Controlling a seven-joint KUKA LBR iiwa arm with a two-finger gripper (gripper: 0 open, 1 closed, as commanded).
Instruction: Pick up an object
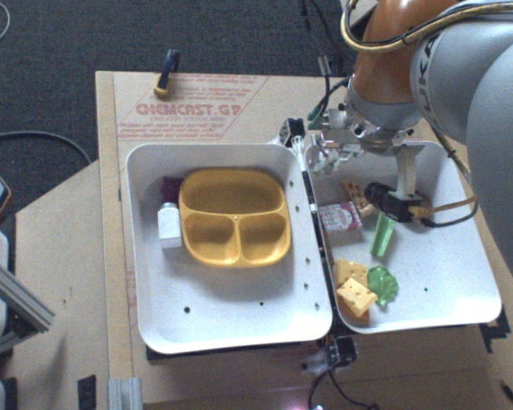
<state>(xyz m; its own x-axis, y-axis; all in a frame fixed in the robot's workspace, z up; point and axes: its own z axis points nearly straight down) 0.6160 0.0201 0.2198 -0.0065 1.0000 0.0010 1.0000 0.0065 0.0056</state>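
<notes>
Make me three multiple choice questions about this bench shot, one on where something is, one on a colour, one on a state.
1. Where is the yellow tray?
A. left bin
B. right bin
C. on the floor

2. What colour is the bottle beside the tray?
A. green
B. white
C. red

3. How does the tray sit?
A. flipped over
B. standing on edge
C. flat, open side up

Answers:
1. A, since it lies inside the left bin, while the cheese and the green piece are in the right bin.
2. B, a white bottle at the tray's left edge.
3. C, its three compartments face up.
</notes>
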